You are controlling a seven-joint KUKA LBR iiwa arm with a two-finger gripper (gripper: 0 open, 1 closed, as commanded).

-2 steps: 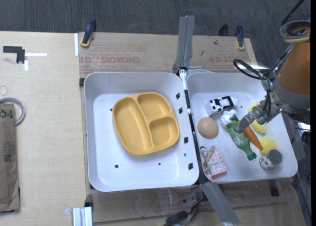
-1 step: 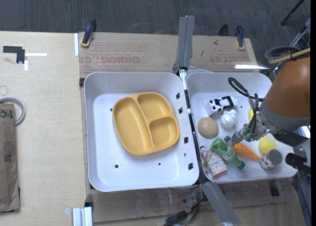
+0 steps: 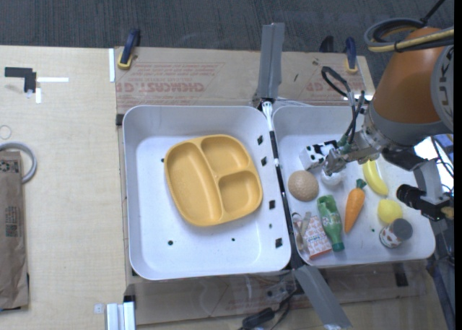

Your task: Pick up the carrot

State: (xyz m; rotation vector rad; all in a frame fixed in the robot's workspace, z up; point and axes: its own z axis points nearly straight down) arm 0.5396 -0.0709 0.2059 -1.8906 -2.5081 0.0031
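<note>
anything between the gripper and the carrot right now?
No. In the camera view, the gripper hangs over the right bin, up-left of the carrot. The short stretch between them is bare white floor; the green bottle lies left of it.

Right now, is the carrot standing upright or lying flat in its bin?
Lying flat. The carrot rests lengthwise on the floor of the right bin, green top toward the banana, tip toward the green bottle.
</note>
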